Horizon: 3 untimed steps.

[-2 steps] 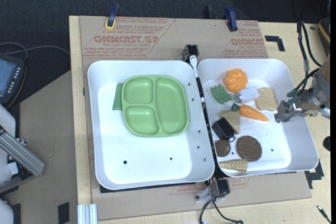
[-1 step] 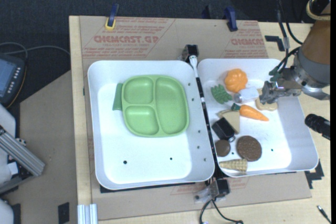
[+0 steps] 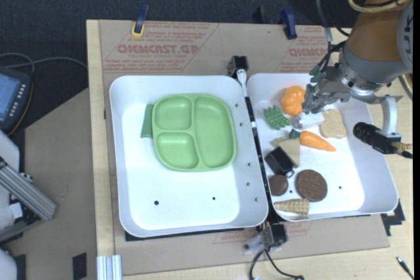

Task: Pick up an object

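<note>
The pincer (image 3: 314, 103) hangs low over the right bin (image 3: 367, 197), toward that bin's far edge, where the toy food lies crowded together. I cannot tell how it is set, since the arm's grey wrist covers it from above. Just beside it sits an orange pumpkin (image 3: 293, 100), with a green leafy piece (image 3: 275, 117) on the side nearer the left bin and a carrot (image 3: 317, 140) just toward the near edge; a pale bread slice (image 3: 333, 124) lies under the wrist. Any of these could be the object to pick up, and none is visibly lifted. Farther toward the table's near edge rest a black block (image 3: 281, 159), two brown cookies (image 3: 310, 184) and a waffle cone (image 3: 292, 207). The left bin (image 3: 131, 141) carries a green divided plate (image 3: 193, 132), probably a place to set things down.
</note>
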{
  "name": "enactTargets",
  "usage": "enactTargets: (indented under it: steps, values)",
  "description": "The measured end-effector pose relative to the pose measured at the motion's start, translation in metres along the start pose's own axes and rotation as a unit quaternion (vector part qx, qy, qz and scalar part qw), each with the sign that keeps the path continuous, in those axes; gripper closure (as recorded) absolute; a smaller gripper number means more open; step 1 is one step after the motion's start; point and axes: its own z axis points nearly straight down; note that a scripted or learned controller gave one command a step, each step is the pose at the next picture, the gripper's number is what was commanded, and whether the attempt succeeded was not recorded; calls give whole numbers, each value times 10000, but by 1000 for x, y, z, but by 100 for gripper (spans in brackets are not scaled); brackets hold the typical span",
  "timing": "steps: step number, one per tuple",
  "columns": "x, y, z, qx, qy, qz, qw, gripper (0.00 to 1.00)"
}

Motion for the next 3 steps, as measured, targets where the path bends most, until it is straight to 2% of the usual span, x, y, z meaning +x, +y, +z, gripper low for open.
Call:
enactTargets:
  steps: [1, 2, 3]
  values:
    - [17, 49, 5, -5, -3, 10, 10000, 100]
    - [39, 56, -5, 1, -2, 16, 10000, 100]
    - [34, 63, -13, 1, -6, 23, 10000, 100]
